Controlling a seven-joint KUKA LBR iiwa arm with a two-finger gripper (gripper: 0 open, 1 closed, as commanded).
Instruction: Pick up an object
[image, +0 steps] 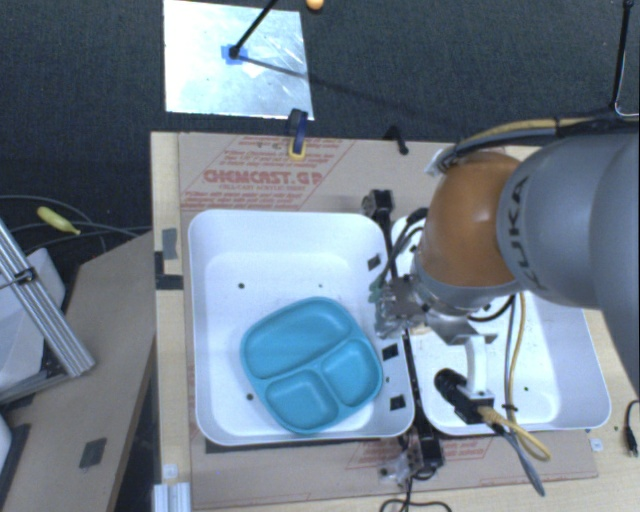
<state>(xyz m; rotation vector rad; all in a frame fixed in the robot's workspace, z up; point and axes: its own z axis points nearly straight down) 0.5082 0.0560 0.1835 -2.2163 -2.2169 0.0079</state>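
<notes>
A KUKA arm (520, 220) poses over the right bin (570, 400), its gripper (400, 310) at the divider; whether the pincer is wide or narrow cannot be told. The blue divided plate (312, 365) lies in the left bin (230, 260) toward five o'clock. Approach looks under way; next, a shift toward nine o'clock and descent, with the bin wall and cables (515, 400) close.

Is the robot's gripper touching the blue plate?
Cannot tell. In the camera view the gripper sits right at the blue plate's right edge, but the arm's bulk hides whether they meet or a gap remains.
</notes>
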